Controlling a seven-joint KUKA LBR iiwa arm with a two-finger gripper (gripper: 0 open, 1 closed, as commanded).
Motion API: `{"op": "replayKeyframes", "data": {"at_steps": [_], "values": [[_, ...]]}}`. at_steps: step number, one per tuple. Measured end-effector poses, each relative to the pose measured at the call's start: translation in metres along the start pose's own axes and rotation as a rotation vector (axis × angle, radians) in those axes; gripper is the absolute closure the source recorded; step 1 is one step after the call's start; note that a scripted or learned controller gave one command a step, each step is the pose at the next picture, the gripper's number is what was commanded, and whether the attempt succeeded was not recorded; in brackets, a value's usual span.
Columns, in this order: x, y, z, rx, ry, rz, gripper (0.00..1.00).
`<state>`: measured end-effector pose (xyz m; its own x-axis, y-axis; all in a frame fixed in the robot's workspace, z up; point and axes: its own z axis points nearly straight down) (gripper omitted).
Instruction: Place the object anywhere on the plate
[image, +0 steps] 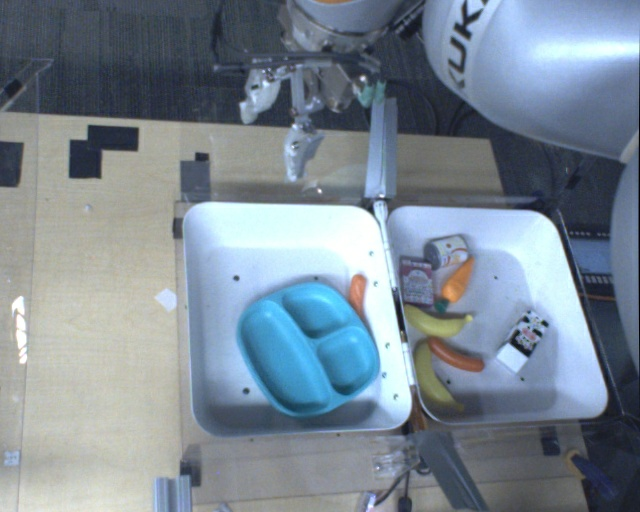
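Nearest you, the blue plate (308, 347) with 3 compartments lies in the left bin (215, 300); an orange carrot-like object (358, 294) rests just beside its far right rim, off the plate. The right bin (560, 300) holds 2 bananas (436, 322) and other toys. Farthest, above the worktop (90, 300), your pincer (300, 155) hangs released, grasping nothing.

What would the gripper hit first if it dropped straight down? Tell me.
Probably the far rim of the left bin or the bench just behind it. The gripper hangs above that edge, short of the blue plate; depth is unclear.
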<state>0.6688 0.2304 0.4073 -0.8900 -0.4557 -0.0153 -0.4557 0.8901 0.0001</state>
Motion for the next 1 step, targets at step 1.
{"op": "replayKeyframes", "data": {"at_steps": [1], "values": [[-0.0015, 0.0004, -0.0137, -0.001, -0.012, 0.0, 1.0]]}}
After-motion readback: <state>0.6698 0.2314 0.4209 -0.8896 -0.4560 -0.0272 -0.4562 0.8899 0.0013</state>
